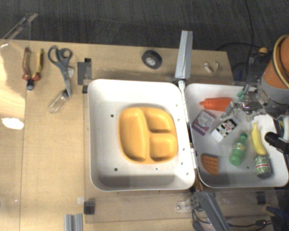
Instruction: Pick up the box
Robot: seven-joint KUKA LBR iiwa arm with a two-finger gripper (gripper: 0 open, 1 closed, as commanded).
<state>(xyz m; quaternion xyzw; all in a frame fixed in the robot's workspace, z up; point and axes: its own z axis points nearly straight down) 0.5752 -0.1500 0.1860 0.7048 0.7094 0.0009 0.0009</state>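
- The arm comes in from the right edge of the view, its orange band above the right bin.
- The gripper hangs over the upper middle of that bin, just above the box.
- Whether the gripper is wide, narrow or holding anything cannot be told; its tip is dark, small and cluttered with cables.
- The box, white with black print, lies tilted in the middle of the right bin, close under the gripper.
- A small purple packet lies just to the left of the box.
- An orange bottle lies on its side near the bin's top wall, above the packet.
- A green bottle lies below and right of the box, and a banana lies just beside it on the right.
- A small can sits below the banana, near the bin's lower right corner.
- A brown ridged item lies at the lower left of the right bin.
- The left bin holds a yellow divided tray at its centre.
- On the bench to the left lie scissors and red-handled pliers; a roll of black tape sits above the left bin.
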